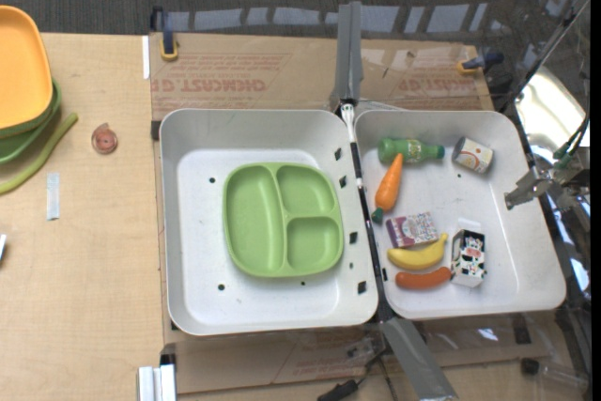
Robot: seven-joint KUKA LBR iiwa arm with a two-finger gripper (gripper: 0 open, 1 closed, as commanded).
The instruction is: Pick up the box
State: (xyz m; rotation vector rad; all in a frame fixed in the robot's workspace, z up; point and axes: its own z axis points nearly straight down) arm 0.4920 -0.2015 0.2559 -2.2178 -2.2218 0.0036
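A small purple box point(412, 227) lies flat in the right bin point(526, 282), near the bin's left wall and just above a yellow banana point(419, 253). To its right, about a box-length away, a white carton with black cow patches point(469, 256) lies on its side. Nothing covers either one from above.
The right bin also holds a green bottle point(410, 148), an orange carrot point(389, 182), a small tan can point(472, 155) and a red sausage point(423, 279). A green divided plate point(284, 219) lies in the left bin point(188, 230). Stacked orange and green plates point(21, 84) sit at the far left.
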